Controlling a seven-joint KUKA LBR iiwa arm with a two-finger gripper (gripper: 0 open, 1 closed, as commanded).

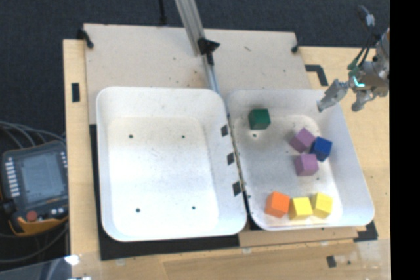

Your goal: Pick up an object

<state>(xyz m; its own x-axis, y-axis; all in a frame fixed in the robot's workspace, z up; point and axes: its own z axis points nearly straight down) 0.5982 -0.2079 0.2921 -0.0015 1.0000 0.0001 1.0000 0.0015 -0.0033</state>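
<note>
The bench point(197, 62) spreads widest below me, tan board with a paler sheet on it, and on that sit the two shallow white bins side by side. The left bin point(164, 164) has a bare speckled floor. The right bin point(351, 187) holds all the blocks. Beyond the bins a grey metal rail point(184, 0) slants up and away from the seam between them, and a handheld control pad point(36, 183) lies off the bench's left side.

My gripper point(346, 96) hangs at the right bin's far right corner, over its rim, with both fingers spread apart and nothing between them.

In the right bin, a green cube point(259, 119) stands alone near the far left. Two purple cubes point(302, 140) point(306, 164) sit mid-bin, the upper one touching a blue cube point(321, 147). Along the near edge an orange cube point(277, 204) and two yellow cubes point(301, 208) point(323, 204) line up touching.
</note>
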